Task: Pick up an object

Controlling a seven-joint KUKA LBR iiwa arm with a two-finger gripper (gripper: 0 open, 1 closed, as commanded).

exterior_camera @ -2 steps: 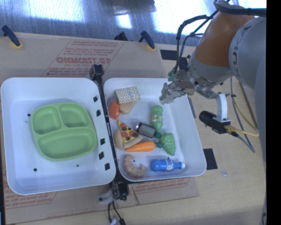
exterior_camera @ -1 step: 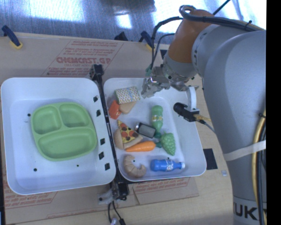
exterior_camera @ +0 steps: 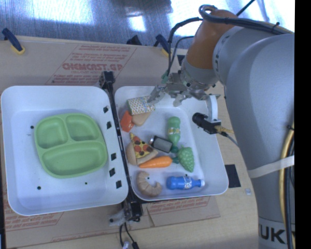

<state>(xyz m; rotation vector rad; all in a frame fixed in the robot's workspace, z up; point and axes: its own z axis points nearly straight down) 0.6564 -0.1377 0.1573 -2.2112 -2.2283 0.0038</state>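
From my remote station I saw the tool (exterior_camera: 165,95) low over the far end of the right bin (exterior_camera: 212,157), its fingers (exterior_camera: 156,93) reaching toward the small patterned box (exterior_camera: 140,105) that lay just beside them. I could not tell whether the tool was spread or pressed together, and nothing was clearly between its fingers. Near the box sat a tan bread piece (exterior_camera: 141,119) and a red-orange item (exterior_camera: 126,122). Farther down the same bin lay a pizza slice (exterior_camera: 140,150), a carrot (exterior_camera: 156,163), a dark block (exterior_camera: 161,143), a green bottle (exterior_camera: 173,128), green grapes (exterior_camera: 186,158), a croissant (exterior_camera: 147,184) and a blue bottle (exterior_camera: 183,182). The left bin (exterior_camera: 15,154) held a green divided plate (exterior_camera: 70,143). Both bins rested on the cardboard-covered counter (exterior_camera: 57,61).
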